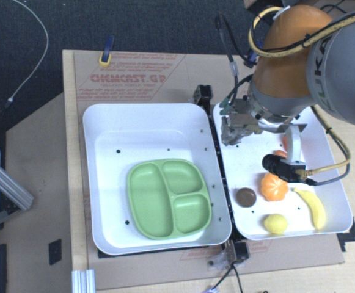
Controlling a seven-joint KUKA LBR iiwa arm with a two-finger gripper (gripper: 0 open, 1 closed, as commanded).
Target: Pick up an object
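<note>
Yellow sits nearest you: a lemon (pixel 276 223) lies by the near edge of the right bin (pixel 330 140), and a banana (pixel 312 207) lies just beside it toward the near right corner, its length running along that bin's right wall. All the graspable things are gathered in this one bin, so you have every candidate within a short reach of the arm that comes in from that side.

A little farther in, an orange (pixel 274 187) rests near the bin's middle with a dark brown round piece (pixel 245 197) just to its left, close to the wall shared with the left bin (pixel 104 127). They lie apart enough that each could be taken singly, I judge. A small red thing (pixel 283 144) peeks out farther still, partly hidden by a black fitting and cable; you cannot tell what it is.

In the left bin a green divided plate (pixel 168 197) lies flat toward the near edge, nothing on it.

Farthest, the gripper (pixel 233 137) hangs over the far left part of the right bin, beside the shared wall and well apart from the fruit. You cannot tell how the claw is set from this angle, and nothing shows in it. My judgement: no pick is made yet, and the arm must travel toward the near edge.
</note>
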